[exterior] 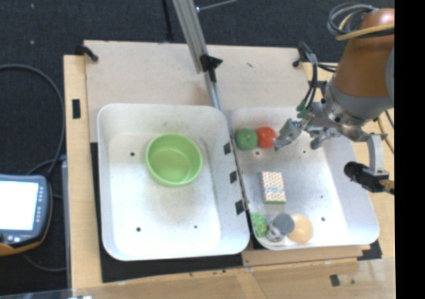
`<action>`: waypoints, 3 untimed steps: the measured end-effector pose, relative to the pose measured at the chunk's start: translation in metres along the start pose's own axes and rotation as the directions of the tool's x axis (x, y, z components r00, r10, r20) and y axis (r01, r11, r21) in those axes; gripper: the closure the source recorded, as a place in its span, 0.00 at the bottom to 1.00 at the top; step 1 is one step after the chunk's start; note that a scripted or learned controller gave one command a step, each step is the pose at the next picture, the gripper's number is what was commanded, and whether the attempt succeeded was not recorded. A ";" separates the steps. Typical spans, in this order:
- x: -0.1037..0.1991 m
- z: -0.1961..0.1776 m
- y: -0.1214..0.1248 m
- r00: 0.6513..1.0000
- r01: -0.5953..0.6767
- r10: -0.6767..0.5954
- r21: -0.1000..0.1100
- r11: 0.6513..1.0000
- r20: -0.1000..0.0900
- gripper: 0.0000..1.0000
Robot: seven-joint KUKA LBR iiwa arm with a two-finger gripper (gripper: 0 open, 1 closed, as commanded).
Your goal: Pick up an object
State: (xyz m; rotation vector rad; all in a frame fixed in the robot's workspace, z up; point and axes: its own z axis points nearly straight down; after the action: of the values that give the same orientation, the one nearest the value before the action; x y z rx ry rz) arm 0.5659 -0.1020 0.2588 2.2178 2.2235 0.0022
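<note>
At the near edge of the right bin (345,214), about six o'clock in it, three small things crowd together: a green knobbly piece (259,226) partly tucked under the rim, a grey rounded object (283,223) and a pale yellow ball (301,228), touching one another so their outlines are hard to separate. Just above them, near the bin's centre, lies a small patterned box (273,186). At eleven o'clock in this bin sit a green ball (246,138) and an orange-red ball (265,136), side by side and touching. The gripper (287,135) hangs just at three o'clock of the orange-red ball (its tips blur into grey metal), and I cannot tell whether it is spread or closed; nothing visibly sits between them. The arm's orange band is cut off at the right. The left bin (126,224) holds a green bowl (174,159), upright.
</note>
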 end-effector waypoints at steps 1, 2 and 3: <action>0.000 0.000 0.000 1.000 -0.001 0.001 0.000 1.000 0.000 0.00; 0.001 0.061 -0.007 1.000 -0.003 0.003 0.006 1.000 0.001 0.00; 0.001 0.110 -0.017 1.000 -0.003 0.003 0.005 1.000 0.001 0.00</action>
State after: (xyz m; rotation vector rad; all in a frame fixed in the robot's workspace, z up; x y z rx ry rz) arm 0.5496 -0.1008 0.1491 2.2230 2.2222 -0.0053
